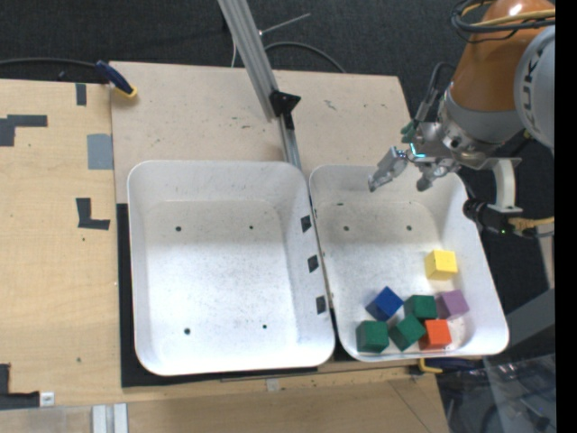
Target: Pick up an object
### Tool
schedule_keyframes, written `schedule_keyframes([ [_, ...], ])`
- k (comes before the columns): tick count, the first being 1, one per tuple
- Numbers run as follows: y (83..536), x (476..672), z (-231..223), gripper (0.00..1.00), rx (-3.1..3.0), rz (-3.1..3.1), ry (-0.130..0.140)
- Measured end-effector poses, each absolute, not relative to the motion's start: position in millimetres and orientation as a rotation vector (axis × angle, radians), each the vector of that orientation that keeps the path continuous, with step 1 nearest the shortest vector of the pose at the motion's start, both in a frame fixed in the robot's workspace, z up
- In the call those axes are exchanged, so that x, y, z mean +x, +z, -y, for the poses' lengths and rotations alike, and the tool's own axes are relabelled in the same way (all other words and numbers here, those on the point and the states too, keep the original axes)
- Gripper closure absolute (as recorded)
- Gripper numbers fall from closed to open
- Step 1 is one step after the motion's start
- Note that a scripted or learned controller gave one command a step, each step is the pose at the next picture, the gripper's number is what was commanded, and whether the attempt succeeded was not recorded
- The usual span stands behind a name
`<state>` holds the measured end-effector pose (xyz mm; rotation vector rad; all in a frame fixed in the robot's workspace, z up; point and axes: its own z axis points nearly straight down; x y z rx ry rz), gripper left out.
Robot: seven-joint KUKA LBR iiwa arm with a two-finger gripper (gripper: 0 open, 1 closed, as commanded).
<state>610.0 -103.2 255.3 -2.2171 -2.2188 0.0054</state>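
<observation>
Nothing picked up yet: the gripper (403, 176) hangs with its fingers spread and bare over the far end of the right bin (479, 269). The blocks huddle at the near end, the yellow block (442, 262) nearest, so the reach, descent and grasp all remain.

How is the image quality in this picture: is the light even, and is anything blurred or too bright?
Camera view: light is soft and even, shadows faint; the white bins look slightly washed out; the blocks, like the yellow block, stay sharp; the gripper is a little soft; mild glare on the orange band.
</observation>
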Motion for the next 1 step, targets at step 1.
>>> schedule_keyframes([
  [1, 258.1, 610.8, 103.4, 0.0, -2.219, 2.223, 0.001],
])
